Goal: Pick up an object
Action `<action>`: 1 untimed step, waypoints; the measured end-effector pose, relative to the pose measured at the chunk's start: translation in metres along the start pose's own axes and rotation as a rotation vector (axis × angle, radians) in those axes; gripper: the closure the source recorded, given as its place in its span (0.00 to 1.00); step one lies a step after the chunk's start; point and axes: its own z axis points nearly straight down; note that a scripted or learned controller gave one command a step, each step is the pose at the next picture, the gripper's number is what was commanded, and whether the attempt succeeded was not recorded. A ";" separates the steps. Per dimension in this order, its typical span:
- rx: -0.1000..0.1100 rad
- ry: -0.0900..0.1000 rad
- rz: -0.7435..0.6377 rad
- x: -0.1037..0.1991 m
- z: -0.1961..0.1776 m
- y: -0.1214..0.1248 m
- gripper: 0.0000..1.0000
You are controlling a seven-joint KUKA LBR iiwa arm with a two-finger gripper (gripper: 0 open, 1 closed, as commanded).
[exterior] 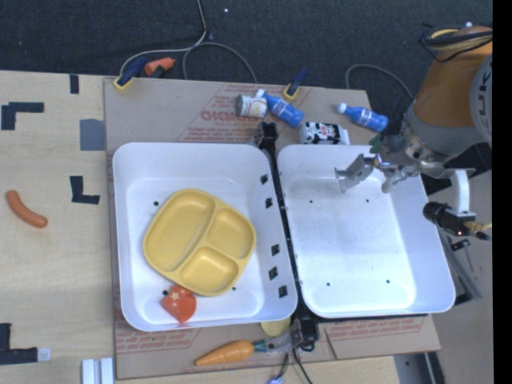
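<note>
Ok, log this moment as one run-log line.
pincer: open, holding nothing, over right bin | yellow plate, red toy: in left bin | pick: not yet done

The red star-marked object [179, 303] is partly hidden under the yellow divided plastic plate [200, 240]; beside it, a pale yellow object [274, 326] is mostly concealed.

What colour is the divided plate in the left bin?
Yellow; the divided plate shows plainly in the camera view.

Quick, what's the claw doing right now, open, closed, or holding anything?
Claw: open, nothing between its fingers, above the upper part of the right bin.
</note>
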 end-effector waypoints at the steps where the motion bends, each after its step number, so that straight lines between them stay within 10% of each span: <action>1: 0.012 0.003 0.007 -0.015 0.050 -0.102 0.00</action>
